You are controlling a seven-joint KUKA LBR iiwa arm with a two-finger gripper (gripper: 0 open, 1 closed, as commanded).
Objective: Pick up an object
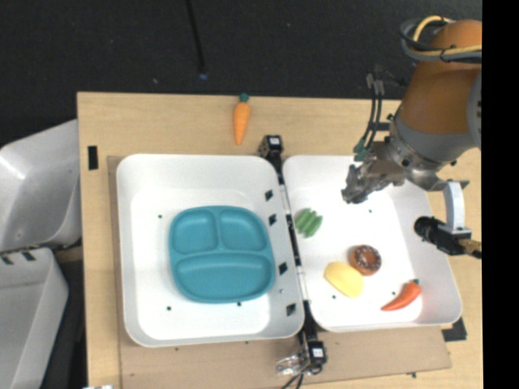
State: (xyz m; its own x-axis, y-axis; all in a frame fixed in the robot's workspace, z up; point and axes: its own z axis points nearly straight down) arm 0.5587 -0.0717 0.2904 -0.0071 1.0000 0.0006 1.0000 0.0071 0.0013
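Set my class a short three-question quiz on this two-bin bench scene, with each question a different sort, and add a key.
1. True or false: the blue divided plate lies in the left bin.
2. How many items lie in the right bin?
3. Which lies outside both bins: A) carrot B) donut C) yellow item?

Key: 1 true. 2 four: green item, donut, yellow item, red-orange pepper. 3 A. The gripper hovers over the right bin's far part.

Two white bins (130, 241) (430, 298). One teal divided plate (220, 253). Toy foods: one green piece (308, 221), one brown donut (366, 258), one yellow piece (345, 279), two carrots (403, 297) (241, 120).
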